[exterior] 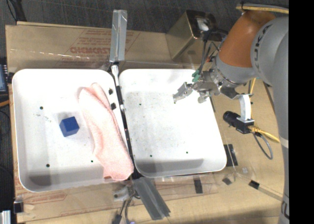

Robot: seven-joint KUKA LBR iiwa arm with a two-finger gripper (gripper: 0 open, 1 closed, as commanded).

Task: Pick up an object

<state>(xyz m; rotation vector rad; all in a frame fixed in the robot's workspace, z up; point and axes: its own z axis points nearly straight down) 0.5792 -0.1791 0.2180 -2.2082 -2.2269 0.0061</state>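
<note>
A small blue cube (69,126) sits on the floor of the left bin (29,169). To its right a pink cloth (104,132) lies stretched along that bin's right side, its lower end draped up against the divider. My gripper (191,95) hangs over the upper right part of the right bin (167,166), well away from both objects. Its fingers (180,92) are spread open with nothing between them.
A grey metal bar (118,36) stands at the back over the divider between the bins. A tan box (186,34) sits behind the right bin. The wooden bench (245,169) lies to the right, with a yellow cable across it.
</note>
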